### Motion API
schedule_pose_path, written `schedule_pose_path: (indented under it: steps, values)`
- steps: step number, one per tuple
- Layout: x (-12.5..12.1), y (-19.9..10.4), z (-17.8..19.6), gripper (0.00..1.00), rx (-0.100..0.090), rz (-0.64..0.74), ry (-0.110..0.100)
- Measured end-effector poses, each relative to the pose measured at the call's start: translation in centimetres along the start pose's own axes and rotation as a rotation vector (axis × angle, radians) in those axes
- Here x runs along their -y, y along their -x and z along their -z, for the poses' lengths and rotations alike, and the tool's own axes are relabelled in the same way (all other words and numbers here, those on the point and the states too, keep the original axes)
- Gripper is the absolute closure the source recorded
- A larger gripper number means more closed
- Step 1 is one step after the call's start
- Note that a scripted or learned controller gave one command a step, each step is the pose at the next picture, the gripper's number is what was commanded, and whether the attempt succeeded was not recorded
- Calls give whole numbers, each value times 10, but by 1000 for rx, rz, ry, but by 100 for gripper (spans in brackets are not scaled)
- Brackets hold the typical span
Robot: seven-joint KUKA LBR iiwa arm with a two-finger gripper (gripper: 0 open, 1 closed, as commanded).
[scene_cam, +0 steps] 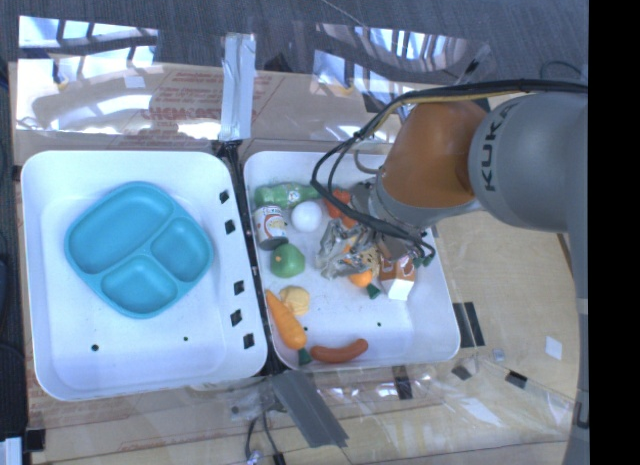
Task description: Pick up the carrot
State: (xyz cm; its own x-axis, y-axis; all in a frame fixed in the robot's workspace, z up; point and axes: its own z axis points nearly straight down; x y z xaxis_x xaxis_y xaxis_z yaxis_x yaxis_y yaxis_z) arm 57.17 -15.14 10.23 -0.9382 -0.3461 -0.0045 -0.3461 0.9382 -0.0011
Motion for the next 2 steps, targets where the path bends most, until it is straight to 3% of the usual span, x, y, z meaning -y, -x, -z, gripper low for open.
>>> schedule_pose_path:
  steps: [1,2]
  values:
    - [-8,84,91,100,7,-26,-4]
    - [34,44,24,100,-6,190,3]
